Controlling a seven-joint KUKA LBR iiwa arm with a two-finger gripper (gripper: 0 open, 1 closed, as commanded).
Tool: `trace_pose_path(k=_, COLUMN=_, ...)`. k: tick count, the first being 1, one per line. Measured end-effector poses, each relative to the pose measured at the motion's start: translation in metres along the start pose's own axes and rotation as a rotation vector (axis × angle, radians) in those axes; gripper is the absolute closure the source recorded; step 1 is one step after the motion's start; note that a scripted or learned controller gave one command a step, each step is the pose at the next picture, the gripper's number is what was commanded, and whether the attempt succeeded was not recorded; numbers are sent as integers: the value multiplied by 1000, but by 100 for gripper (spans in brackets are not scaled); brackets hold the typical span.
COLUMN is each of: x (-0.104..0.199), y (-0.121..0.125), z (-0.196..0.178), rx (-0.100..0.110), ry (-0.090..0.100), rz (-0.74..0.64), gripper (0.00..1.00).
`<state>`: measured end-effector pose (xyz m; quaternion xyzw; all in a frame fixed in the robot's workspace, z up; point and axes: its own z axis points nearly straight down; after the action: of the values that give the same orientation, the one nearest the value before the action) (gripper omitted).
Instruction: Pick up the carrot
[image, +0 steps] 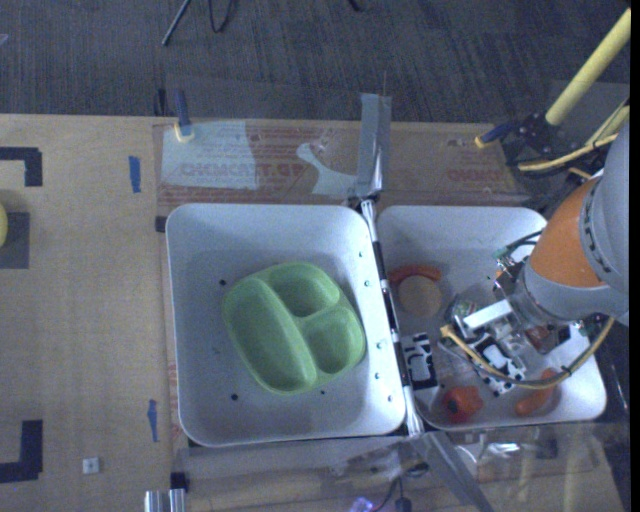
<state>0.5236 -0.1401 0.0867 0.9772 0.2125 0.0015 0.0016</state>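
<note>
Carrot (534, 401) hugs right bin's (455, 222) near wall, beside pincer (497, 365).

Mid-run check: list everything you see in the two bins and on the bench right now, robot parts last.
Left bin: one, white, left side of the bench.
Divided plate: one, green, three compartments, lying in the middle of the left bin.
Right bin: one, white, next to the left bin.
Round item: one, tan with an orange rim at its far side, upper left of the right bin; too blurred to name.
Orange-red item: one, near edge of the right bin; too blurred to name.
Carrot: one, orange, near right corner of the right bin, partly behind cables.
Blue tape marks: several, on the bench.
Arm: one, grey with orange band, over the right bin.
Gripper: one, low over the right bin.
</note>
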Motion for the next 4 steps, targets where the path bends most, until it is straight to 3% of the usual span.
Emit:
trace_pose_path(k=1, x=29, y=-8, z=-109, rx=6, ry=-4, rz=111, gripper=100)
trace_pose_path(k=2, x=29, y=-8, z=-108, rx=6, ry=-5, rz=111, gripper=0)
trace_pose_path(k=3, x=23, y=43, z=2, rx=6, ry=-3, rz=72, gripper=0)
trace_pose_path(k=4, x=24, y=42, z=-9, rx=6, ry=-3, rz=69, gripper=100)
